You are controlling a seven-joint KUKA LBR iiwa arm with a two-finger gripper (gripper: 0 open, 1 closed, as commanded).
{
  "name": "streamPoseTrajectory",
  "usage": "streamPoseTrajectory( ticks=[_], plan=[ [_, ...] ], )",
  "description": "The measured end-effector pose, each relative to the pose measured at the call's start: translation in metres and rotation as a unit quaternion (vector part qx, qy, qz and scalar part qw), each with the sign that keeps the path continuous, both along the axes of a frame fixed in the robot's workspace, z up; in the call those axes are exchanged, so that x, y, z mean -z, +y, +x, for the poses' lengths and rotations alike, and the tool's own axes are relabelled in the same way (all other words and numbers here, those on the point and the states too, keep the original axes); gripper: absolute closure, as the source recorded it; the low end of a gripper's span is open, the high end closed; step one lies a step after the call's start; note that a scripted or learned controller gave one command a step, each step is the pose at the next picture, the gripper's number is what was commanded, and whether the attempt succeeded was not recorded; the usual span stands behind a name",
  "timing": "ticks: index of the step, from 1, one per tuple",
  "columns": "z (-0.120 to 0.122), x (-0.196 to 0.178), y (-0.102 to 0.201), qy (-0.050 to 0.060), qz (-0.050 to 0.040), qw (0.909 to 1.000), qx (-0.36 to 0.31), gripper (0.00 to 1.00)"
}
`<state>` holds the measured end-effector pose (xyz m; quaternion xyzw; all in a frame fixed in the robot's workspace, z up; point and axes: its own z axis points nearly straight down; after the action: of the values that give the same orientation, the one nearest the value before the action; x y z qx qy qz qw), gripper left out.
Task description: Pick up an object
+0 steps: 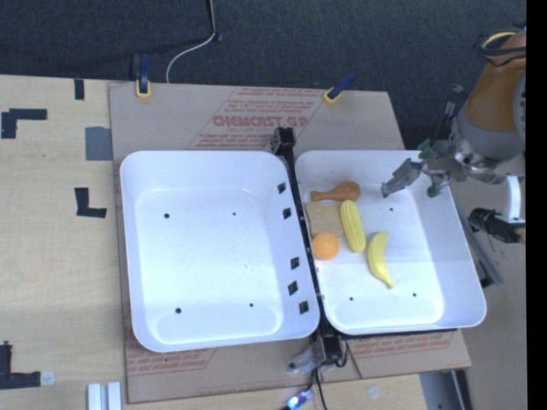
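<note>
**Mia:** Where is the claw (416,180)?

**Ben:** It hangs over the top right part of the right bin (453,254), on the end of the grey arm (491,109) with the orange band. Its two dark fingers (395,182) are spread wide apart. Nothing sits between them. They do not touch any toy.

**Mia:** What is in the right bin?

**Ben:** Five toy foods, all in the left half of it. A brown chicken leg (338,193) lies near the top. A yellow corn cob (352,225) lies just under the chicken leg. A tan slice of bread (321,218) lies beside the corn, close to the bin's left wall. An orange ball (325,246) sits at the bottom edge of the bread, touching it. A yellow banana (379,260) lies below the corn, more toward the middle of the bin.

**Mia:** Which toy is closest to the claw?

**Ben:** The chicken leg. It lies to the left of the claw and a bit lower, apart from the fingers. The banana and the orange ball are farther down in the right bin.

**Mia:** And the other bin?

**Ben:** The left bin (137,229) sits right beside the right bin, touching it along the middle.
</note>
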<state>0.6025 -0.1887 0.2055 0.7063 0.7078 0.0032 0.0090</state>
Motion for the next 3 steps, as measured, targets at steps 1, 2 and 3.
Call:
streamPoseTrajectory(
  ticks=[1,2,3],
  plan=[
    [-0.083,-0.003,0.080,0.011,0.0059,0.9999,-0.001,0.00],
    [-0.048,0.098,0.078,0.011,0.0045,0.9999,0.001,0.00],
    [-0.047,0.090,0.078,0.010,0.0047,0.9999,0.001,1.00]
  ],
)
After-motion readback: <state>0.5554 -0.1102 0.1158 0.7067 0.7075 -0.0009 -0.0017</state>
